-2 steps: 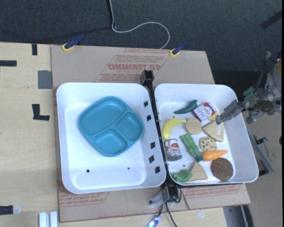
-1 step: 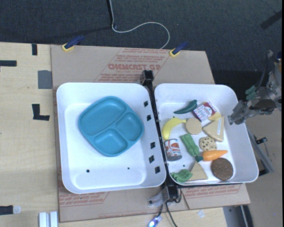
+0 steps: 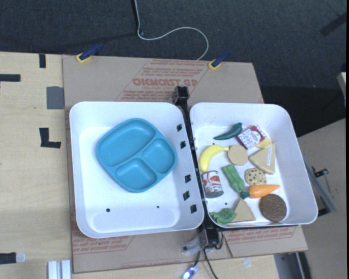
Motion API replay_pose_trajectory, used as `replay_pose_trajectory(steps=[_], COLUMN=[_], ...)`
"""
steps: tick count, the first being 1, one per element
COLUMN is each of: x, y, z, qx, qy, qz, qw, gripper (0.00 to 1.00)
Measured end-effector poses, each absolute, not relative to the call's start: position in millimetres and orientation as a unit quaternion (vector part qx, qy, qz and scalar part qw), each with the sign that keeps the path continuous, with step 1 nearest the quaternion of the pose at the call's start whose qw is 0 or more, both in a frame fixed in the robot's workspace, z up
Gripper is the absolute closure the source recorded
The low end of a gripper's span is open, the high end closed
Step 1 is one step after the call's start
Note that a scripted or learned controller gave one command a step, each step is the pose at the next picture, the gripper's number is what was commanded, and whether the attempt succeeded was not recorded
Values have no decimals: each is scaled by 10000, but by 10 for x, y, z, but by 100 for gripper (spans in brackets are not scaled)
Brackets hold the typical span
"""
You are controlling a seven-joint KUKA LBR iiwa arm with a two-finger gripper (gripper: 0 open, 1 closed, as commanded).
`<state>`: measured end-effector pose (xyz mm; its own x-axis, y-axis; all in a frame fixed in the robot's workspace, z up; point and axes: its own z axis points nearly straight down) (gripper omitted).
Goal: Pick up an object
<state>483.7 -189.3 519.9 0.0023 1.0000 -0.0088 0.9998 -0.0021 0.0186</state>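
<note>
Cardboard (image 3: 163,80) under white bins (image 3: 81,156)

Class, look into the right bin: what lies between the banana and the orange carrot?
In the camera view, a green vegetable piece lies slantwise between the banana and the carrot, with a chocolate-chip cookie beside it.

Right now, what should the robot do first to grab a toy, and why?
Probably reach in over the right bin and line up above the banana. All the toy food lies there, and the banana sits a bit apart at the pile's left edge, so it looks easiest to pinch.
</note>
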Motion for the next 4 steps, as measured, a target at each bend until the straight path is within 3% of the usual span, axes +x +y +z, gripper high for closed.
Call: replay_pose_trajectory(steps=[1, 2, 3, 4], x=[4852, 4841, 4832, 4830], y=[-1147, -427, 816, 1629], z=[5365, 5348, 5344, 5339], qx=[7043, 7040, 7014, 7032], qy=[7099, 7102, 7127, 7110], qz=[13, 1, 3, -1], qw=[11, -6, -10, -11], gripper=[100, 100, 100, 100])
